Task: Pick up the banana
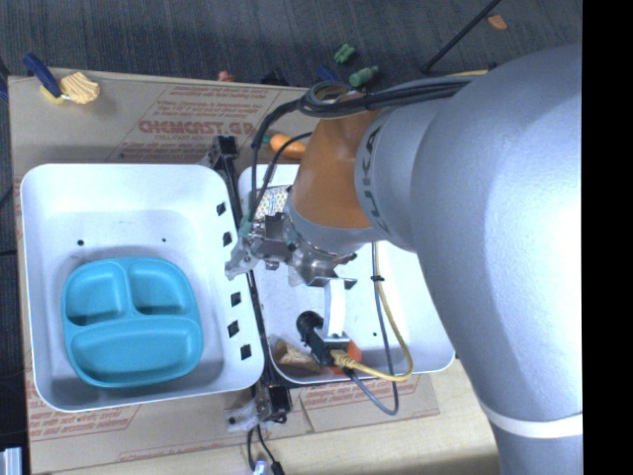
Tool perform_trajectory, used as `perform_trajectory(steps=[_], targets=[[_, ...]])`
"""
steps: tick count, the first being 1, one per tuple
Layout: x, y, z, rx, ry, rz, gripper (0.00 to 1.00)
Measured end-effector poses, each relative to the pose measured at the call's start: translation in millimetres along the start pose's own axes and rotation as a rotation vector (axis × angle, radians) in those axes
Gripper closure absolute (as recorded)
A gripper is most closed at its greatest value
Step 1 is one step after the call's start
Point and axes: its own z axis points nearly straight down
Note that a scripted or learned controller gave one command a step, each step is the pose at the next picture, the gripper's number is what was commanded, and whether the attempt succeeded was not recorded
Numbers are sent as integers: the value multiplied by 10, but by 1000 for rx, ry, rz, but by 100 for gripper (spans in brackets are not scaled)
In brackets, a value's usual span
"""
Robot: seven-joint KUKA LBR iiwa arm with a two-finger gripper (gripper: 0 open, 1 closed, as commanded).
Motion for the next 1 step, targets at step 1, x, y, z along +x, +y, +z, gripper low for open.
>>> perform_trajectory(steps=[1], targets=[[473,-458,5,3,0,239,0]])
